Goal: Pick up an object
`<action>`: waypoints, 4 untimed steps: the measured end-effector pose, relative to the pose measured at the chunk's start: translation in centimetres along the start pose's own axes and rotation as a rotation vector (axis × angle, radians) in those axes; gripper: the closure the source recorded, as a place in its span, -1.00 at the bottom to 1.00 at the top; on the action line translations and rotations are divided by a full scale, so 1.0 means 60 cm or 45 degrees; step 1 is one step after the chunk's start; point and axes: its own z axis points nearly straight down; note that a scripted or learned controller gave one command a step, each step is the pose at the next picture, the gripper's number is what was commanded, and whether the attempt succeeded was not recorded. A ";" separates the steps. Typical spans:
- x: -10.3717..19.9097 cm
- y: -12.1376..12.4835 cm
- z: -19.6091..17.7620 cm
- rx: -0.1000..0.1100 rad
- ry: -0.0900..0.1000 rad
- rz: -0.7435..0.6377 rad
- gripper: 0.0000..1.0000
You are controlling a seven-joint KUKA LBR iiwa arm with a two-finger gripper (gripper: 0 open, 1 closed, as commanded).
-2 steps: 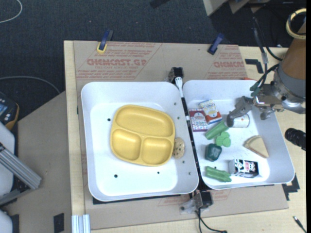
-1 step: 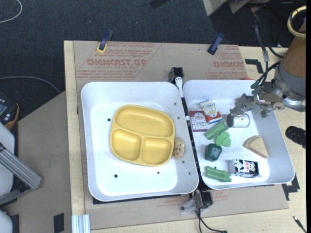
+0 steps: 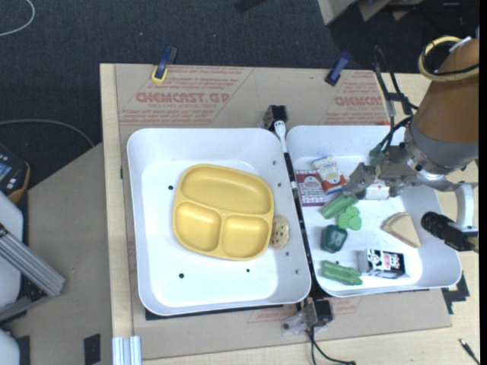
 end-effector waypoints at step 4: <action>0.004 0.005 0.196 -0.019 -0.007 0.005 1.00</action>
